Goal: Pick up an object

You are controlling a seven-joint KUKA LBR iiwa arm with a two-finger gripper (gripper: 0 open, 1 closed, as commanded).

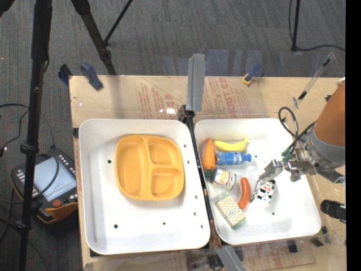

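Reaching in from the right, the gripper (269, 173) hangs low over the right bin (299, 222), just above a small black-and-white carton (264, 192) that looks like a cow-print milk box. The jaws look released, with one finger (271, 169) pointing down at the carton, but nothing sits between them. So, as I judge it, nothing has been picked up yet. The arm seems to be lining up for a grab, and the closing and the lifting are left to do.

All the toys lie in the right bin. A banana (231, 145) sits near the top, with a carrot (209, 154) beside it at the bin's left wall. A little bottle (232, 158) with a blue label lies just below the banana. Under that is a small jar (224, 178), then a red sausage (244, 192) just beside the carton. A small patterned box (231, 211) lies near the bottom. The carton is nearest the gripper, so it is likely the thing to be picked.

The left bin (96, 230) holds a yellow plate (150, 167) with three sections.

The labels on the bottle, jar and box are too small to read. Red letters are printed on the desk (141, 97) behind the bins, but they face away and I cannot make out the words.
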